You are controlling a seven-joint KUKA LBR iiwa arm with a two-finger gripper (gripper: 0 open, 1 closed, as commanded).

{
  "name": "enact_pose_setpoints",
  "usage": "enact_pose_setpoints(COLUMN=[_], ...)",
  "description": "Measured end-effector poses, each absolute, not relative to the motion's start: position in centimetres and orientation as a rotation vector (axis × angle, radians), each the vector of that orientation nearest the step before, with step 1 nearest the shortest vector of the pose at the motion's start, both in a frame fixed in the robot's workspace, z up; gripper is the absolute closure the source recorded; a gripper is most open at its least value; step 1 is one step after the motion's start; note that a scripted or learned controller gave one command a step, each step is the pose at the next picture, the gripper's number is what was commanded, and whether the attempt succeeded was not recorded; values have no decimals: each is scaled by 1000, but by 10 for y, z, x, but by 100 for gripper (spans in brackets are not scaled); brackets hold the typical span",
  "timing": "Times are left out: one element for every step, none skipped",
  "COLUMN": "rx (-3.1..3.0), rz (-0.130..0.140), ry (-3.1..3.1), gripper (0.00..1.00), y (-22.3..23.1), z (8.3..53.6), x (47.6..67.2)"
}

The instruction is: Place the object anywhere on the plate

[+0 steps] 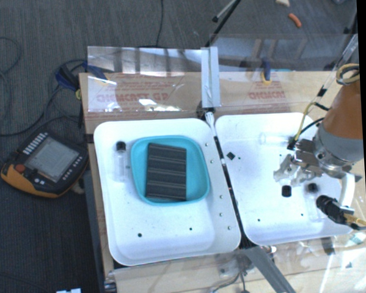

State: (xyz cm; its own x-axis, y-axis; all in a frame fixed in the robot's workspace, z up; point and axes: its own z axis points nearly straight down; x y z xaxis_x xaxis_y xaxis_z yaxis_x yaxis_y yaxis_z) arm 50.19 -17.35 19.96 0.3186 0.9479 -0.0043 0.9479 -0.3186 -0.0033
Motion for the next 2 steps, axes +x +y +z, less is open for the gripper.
enact_pose_setpoints(rx=[-2551, -2574], rz=[8, 5], ry=[-1834, -1806], gripper=[0, 0], y=[-174, -206], z=[200, 300], x=[502, 545])
